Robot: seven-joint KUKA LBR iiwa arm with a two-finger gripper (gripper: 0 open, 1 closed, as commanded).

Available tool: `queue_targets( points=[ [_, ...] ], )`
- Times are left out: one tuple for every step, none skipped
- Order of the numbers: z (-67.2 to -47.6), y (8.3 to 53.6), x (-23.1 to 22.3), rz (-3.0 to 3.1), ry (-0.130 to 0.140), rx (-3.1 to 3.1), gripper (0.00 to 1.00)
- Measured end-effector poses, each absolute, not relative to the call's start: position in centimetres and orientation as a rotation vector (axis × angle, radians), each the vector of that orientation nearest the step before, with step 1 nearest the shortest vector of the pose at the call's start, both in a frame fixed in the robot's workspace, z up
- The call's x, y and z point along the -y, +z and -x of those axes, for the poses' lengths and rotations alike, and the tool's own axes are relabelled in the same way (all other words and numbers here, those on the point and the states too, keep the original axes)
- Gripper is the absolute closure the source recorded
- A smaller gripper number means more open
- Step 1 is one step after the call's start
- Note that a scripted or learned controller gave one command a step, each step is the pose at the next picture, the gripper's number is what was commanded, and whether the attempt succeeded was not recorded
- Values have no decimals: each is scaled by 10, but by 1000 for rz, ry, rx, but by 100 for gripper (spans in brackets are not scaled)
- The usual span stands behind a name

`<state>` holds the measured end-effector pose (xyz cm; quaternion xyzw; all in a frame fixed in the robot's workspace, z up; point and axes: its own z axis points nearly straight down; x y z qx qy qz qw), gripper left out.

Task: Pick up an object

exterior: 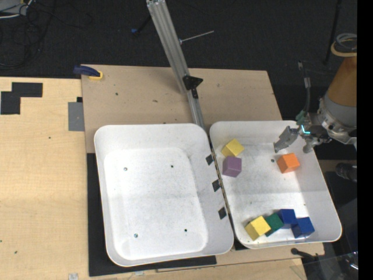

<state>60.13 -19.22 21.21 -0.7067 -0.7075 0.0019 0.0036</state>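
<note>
My gripper hangs over the far right part of the right bin, with the arm's orange band at the view's right edge. Its two fingers stand apart, open, with nothing between them. Just below and in front of the fingertips an orange cube rests on the bin floor, apart from the gripper. At the bin's far left are a yellow cube and a purple cube, touching. Along the near edge lie a yellow block, a green block and two blue blocks in a cluster.
The left bin sits beside the right one, with black clips along the shared rims. A slanted aluminium rail rises behind the bins. The wooden bench extends to the left.
</note>
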Motion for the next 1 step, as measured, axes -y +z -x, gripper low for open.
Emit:
queue_targets(
  points=[
    [-602,215,192,2216,3,2223,0]
  ],
)
